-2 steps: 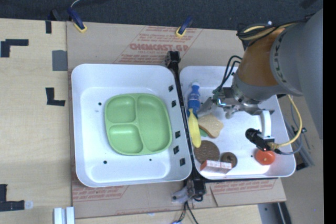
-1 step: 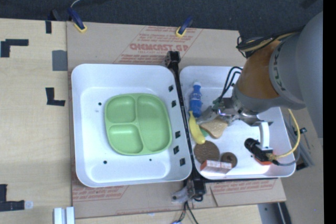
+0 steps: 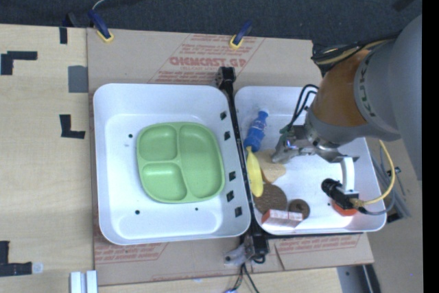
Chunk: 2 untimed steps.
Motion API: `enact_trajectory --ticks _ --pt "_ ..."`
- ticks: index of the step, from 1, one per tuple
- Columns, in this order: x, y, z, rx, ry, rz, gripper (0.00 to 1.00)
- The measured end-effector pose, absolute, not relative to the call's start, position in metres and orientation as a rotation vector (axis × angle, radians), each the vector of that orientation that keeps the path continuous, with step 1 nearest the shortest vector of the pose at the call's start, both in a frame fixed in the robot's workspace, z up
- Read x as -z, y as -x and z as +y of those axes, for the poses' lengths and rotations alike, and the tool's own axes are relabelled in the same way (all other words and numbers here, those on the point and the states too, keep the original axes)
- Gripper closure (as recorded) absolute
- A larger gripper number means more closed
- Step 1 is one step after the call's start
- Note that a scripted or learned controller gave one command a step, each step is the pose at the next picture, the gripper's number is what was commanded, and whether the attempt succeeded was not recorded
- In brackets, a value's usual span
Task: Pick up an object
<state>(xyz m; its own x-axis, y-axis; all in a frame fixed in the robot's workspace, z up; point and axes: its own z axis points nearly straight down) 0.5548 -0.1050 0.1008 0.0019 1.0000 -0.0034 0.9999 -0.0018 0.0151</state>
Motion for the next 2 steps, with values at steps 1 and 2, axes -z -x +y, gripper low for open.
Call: enact_trajectory --ticks 1,2 --pt "-0.101 -0.555 -0.106 -0.012 -2.214 2.209 0.00" --pt "-0.087 -0.604 -0.097 -0.006 -2.216 2.220 0.00"
